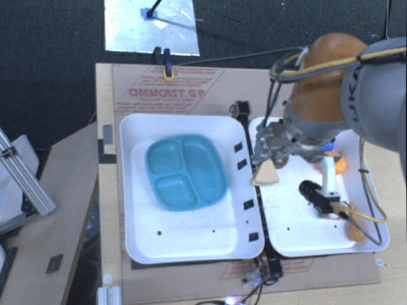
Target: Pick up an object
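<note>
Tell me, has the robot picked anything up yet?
Not that the picture shows. Done: the arm has reached into the right bin, and its pincer sits low by the left wall. In hand: it is right over a tan wedge, but the wedge looks like it lies on the bin floor, not clearly gripped. Left: closing on something and lifting it. The blue plate lies in the left bin.

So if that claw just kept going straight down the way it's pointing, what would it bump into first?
Most likely the tan wedge-shaped piece, which lies right below the claw near the left wall of the right bin. Depth is hard to judge from this slanted view, so it might meet the bin floor beside it instead.
</note>
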Motion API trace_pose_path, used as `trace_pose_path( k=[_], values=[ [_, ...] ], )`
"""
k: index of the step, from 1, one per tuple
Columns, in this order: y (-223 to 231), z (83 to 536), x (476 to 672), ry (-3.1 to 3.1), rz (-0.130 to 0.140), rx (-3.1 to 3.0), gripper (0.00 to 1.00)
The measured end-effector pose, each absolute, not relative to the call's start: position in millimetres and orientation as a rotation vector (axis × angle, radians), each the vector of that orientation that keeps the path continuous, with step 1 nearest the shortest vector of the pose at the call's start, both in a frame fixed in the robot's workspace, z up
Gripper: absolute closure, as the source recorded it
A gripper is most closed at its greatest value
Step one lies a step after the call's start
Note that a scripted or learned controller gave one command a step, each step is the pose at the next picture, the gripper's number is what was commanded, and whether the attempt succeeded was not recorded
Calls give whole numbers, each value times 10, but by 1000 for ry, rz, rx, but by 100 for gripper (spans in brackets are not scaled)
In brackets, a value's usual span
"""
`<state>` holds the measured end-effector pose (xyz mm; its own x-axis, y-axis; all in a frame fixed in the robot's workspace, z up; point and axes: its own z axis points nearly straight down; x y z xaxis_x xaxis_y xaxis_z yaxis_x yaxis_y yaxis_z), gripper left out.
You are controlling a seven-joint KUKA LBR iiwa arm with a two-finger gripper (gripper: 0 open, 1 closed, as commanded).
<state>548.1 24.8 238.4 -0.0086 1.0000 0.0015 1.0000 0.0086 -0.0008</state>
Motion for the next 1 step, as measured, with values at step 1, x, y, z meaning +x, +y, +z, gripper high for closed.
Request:
trace_pose_path(
  k=[1],
  values=[
    [847,2392,5364,-2232,-2,-2209,100]
  ],
)
